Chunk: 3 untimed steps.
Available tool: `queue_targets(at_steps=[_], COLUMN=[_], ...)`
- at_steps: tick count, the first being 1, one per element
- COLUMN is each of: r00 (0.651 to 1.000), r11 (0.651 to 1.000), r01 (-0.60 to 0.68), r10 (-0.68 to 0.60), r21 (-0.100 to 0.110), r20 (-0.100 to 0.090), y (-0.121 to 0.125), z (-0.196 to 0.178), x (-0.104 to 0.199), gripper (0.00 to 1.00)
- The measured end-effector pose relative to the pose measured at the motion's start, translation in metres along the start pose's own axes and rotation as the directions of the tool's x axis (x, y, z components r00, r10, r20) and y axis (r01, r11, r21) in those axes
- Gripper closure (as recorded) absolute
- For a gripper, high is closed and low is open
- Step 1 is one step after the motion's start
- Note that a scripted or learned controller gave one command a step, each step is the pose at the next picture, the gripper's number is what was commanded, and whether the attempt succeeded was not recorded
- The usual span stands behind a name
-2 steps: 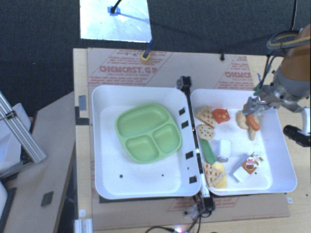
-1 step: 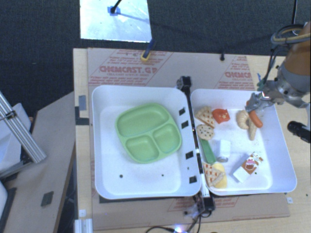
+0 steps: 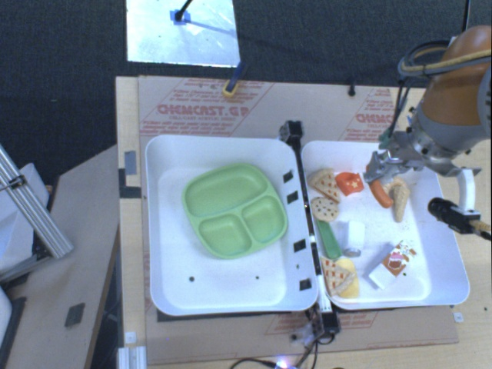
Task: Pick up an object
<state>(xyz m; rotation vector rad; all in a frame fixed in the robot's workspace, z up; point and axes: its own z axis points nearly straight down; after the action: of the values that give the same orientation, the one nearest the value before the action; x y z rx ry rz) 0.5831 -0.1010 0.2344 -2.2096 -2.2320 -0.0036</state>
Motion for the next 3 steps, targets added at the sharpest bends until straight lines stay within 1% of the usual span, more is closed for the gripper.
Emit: queue_targets(at_steps=[1, 2, 3], r00=[1.000, 1.000, 1.000], r11=[1.000, 1.000, 1.000], r01=[-0.002, -0.001, 0.000], r10=[0.002, 0.001, 0.000], r21=[0.002, 0.002, 0.002], r20=[0.001, 0.000, 0.000], y=[-0.019, -0.031, -0.049], z=[0.011, 0.021, 0.012], x=[0.052, 0.101, 0.147], gripper=[1.00, 1.00, 1.00])
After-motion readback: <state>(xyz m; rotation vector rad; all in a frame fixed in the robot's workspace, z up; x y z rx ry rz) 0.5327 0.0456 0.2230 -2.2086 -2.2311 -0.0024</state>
